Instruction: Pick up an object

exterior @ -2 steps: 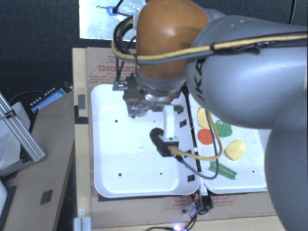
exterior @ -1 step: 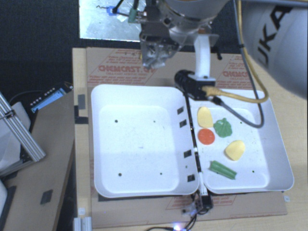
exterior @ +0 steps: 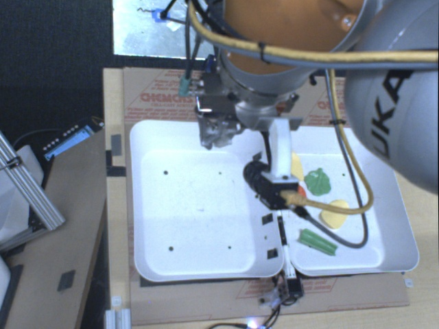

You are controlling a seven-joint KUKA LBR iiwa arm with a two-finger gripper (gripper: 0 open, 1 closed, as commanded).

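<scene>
My gripper [exterior: 218,133] hangs under the big orange-banded wrist, over the far edge of the left bin [exterior: 158,252]. In the right bin [exterior: 401,249] lie a crumpled green object [exterior: 317,181], a pale yellow rounded object [exterior: 335,214] and a long green block [exterior: 317,242]. A yellow piece [exterior: 296,164] peeks out beside the white bracket on the arm. All of these objects sit well to the right of my gripper, and I see nothing held in it. The arm hides the far part of the right bin.
A black cable bundle with a yellow hose [exterior: 278,187] dangles over the divide between the bins. The bins rest on a cardboard sheet [exterior: 154,91]. An aluminium frame [exterior: 27,190] stands at the left, off the bench.
</scene>
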